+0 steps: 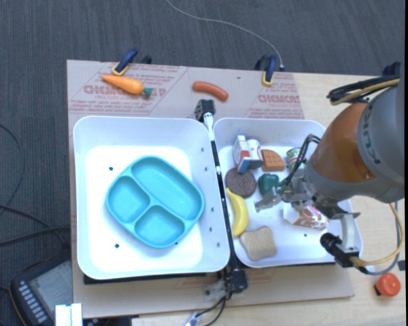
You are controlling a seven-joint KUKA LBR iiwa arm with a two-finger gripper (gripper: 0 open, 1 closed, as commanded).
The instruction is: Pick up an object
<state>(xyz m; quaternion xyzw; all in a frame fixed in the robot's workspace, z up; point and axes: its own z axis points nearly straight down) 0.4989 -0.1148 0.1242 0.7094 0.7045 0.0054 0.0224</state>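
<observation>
End effector [275, 199] (finger state unclear) beside green toy [267, 181], banana [239, 212], bread [258, 242].

The arm [357, 151] reaches low into the right bin [306, 253] among toy foods; a blue divided plate [155, 201] lies in the left bin [85, 202].

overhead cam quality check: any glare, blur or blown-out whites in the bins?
Camera view: lighting is even and soft, with faint shadows under the blue tray in the left bin. The white bin floors run bright but keep their edges. The small items in the right bin are slightly soft, and the tool area is cluttered, with its detail hard to resolve.
</observation>
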